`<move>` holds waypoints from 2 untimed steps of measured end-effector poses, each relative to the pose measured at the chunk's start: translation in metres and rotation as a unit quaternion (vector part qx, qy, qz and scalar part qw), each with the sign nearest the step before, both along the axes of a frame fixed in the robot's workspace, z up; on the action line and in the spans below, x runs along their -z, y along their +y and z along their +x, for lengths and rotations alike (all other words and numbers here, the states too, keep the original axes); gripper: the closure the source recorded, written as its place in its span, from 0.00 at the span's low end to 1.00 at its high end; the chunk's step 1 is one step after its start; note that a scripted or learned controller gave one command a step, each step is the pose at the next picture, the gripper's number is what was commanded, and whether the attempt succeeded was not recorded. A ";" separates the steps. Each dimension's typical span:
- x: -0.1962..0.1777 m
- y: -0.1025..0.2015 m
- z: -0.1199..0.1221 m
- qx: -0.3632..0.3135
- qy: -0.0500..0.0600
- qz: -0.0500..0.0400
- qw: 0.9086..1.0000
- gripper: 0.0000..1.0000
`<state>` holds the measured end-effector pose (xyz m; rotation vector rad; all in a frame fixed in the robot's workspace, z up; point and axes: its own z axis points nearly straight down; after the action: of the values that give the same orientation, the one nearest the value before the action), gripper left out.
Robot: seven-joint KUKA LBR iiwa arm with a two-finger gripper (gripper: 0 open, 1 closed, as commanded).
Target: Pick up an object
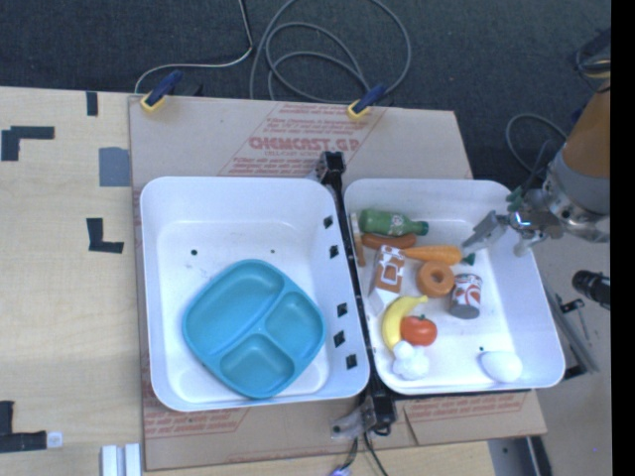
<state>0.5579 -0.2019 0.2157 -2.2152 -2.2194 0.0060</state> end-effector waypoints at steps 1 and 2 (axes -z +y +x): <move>0.132 0.040 0.037 -0.001 0.000 -0.001 1.000 0.00; 0.130 0.066 0.044 0.004 -0.005 -0.006 1.000 0.00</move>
<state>0.6022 -0.1358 0.0861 -2.2347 -2.2232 0.0085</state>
